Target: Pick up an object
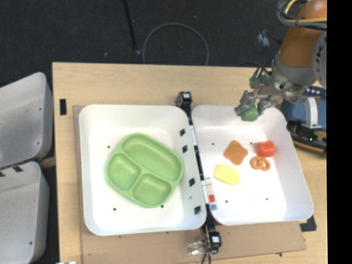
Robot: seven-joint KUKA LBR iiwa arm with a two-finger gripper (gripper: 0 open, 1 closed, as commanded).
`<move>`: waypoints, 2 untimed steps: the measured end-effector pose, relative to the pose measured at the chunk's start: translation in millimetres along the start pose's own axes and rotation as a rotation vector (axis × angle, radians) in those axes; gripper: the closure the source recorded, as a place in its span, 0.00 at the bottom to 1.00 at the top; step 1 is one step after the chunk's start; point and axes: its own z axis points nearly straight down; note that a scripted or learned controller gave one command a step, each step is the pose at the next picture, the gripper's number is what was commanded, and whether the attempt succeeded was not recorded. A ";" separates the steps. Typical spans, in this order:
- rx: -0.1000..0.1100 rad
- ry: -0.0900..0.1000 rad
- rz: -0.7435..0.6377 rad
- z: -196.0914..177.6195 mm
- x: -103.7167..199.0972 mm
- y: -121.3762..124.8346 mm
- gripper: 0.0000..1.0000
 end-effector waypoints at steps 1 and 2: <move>0.001 0.000 -0.001 -4.0 44.3 -12.6 1.00; 0.001 0.001 -0.002 -7.0 101.1 -37.7 1.00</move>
